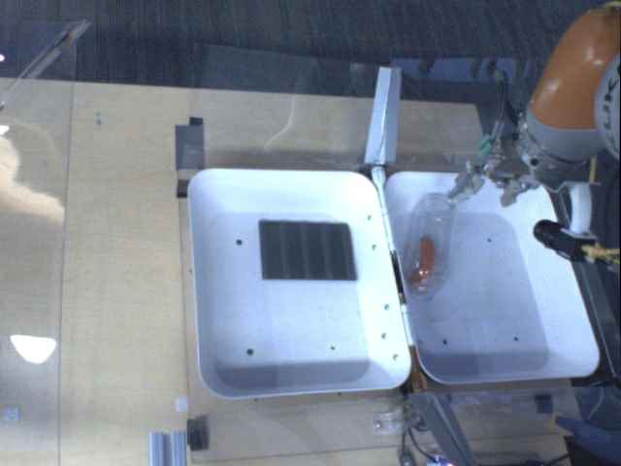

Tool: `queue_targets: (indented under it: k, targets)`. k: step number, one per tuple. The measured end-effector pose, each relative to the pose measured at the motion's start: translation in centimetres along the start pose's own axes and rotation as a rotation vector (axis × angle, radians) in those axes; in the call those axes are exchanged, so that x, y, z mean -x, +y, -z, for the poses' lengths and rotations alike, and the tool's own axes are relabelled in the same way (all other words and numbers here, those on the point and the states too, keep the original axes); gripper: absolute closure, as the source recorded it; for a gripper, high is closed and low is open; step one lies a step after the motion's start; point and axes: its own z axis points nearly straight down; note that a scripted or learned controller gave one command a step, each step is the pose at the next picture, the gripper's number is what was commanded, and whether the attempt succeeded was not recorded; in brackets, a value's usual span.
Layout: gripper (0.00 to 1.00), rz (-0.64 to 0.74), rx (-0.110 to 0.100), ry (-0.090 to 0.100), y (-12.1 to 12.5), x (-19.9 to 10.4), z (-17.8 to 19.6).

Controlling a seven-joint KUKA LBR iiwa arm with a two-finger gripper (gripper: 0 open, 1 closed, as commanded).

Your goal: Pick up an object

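Observation:
A clear plastic bottle [433, 231] lies in the right bin [514, 338] close to its left wall, with an orange-red piece [425, 258] inside it. A dark grey ridged rectangular pad [307, 250] lies flat in the middle of the left bin [291, 357]. My gripper [482, 190] hangs over the far edge of the right bin, just above and to the right of the bottle's top end. Its two fingers [459, 188] are spread apart, open, with nothing between them.
A metal divider post [382, 115] rises from the gap between the bins at the back. The arm's orange band [572, 66] and grey wrist sit over the right bin's far right corner. A black cable fitting [558, 236] overhangs the right wall.

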Motion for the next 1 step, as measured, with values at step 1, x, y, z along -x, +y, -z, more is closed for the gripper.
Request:
queue_targets:
  k: [1]
  targets:
    - [0.00,0.130,0.008,-0.001,-0.66,-3.29,-11.29]
